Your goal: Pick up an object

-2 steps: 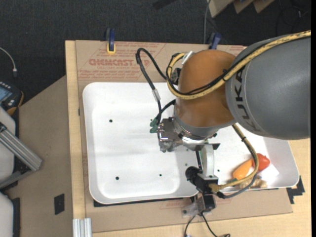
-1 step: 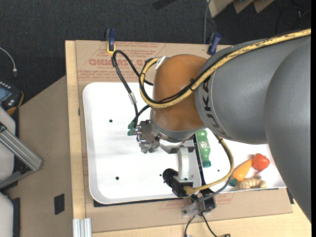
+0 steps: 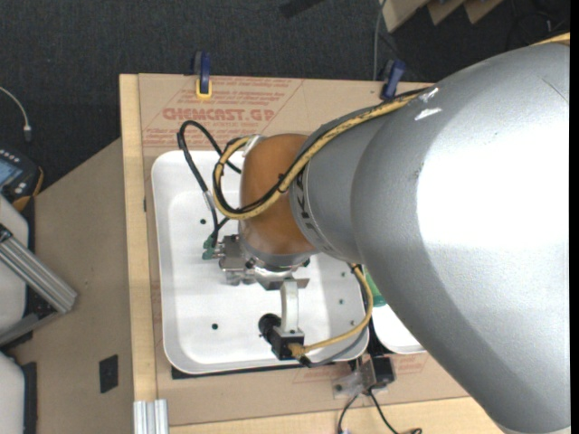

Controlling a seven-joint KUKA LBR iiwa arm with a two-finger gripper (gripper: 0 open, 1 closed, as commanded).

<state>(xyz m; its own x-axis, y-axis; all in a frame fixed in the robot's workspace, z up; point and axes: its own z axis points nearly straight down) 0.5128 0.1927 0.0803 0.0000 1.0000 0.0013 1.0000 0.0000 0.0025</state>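
Grey arm (image 3: 452,224) low in shallow white plastic bin (image 3: 192,298), beside a small green object (image 3: 209,248).
Probably light and stiff; pinch across it. Whether the jaws are open, I cannot tell.

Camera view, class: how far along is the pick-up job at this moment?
Done: the arm is stretched over the left bin, wrist down near its floor. In hand: lining up for a grasp, it seems. Left: gripping and lifting; no object is seen raised, so the pick cannot be counted yet.

One camera, high above the bench (image 3: 137,269), looks down aslant; the arm (image 3: 470,233) looms near, seemingly hiding most of the right bin (image 3: 398,333).
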